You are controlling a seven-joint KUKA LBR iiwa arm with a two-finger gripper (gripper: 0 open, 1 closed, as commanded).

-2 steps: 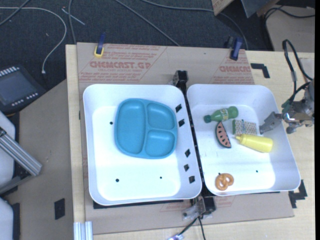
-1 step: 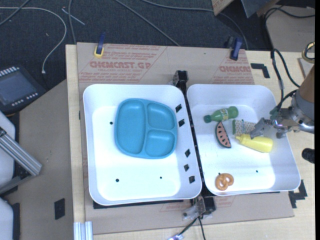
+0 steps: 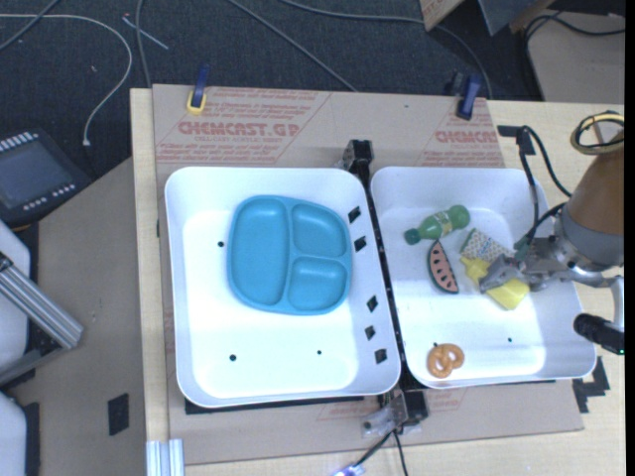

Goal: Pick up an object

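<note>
The right bin (image 3: 516, 350) holds several small objects. A green bottle (image 3: 437, 226) lies near its back, with a watermelon slice (image 3: 444, 266) below it. Right of the slice sit a grey patterned piece (image 3: 480, 243) and a small yellow piece (image 3: 474, 266). A pretzel (image 3: 445, 359) rests near the front rim. My gripper (image 3: 508, 273) reaches in from the right and sits low over the right half of the bin, directly above a yellow block (image 3: 509, 294) and touching or nearly touching it. Whether the block is in its grasp is hidden.
The left bin (image 3: 198, 345) holds a blue divided plate (image 3: 290, 254). A black-marked divider (image 3: 369, 266) runs between the two bins. Cables (image 3: 531, 167) hang by the right bin's far right corner, near the arm (image 3: 595, 216).
</note>
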